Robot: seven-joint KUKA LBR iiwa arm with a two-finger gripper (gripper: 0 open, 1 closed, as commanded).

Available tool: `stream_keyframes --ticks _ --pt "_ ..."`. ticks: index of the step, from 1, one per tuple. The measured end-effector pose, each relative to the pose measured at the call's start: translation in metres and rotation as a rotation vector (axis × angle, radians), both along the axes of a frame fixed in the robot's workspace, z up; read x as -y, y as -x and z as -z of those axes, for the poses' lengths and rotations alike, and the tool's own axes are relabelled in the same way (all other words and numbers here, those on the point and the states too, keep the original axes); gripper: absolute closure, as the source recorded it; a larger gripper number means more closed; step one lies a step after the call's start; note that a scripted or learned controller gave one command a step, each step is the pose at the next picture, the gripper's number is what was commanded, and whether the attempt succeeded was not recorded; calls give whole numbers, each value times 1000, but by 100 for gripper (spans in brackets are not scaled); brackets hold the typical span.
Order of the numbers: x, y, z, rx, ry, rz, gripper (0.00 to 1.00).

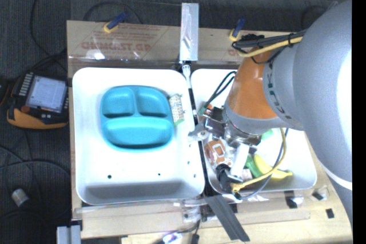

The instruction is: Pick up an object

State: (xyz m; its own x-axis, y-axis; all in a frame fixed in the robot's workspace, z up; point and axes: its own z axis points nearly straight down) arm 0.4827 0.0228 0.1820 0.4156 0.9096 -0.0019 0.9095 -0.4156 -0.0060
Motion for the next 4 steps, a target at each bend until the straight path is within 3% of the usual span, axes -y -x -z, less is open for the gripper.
stream_keyframes --ticks 1,2,3,4 --pt "-1 0 -7 -6 -1 -3 100" --pt "57 -5 -238 6 4 -266 100" --pt "57 -5 -237 5 4 -265 0" --pt "58 -6 -246 2 7 -263 100"
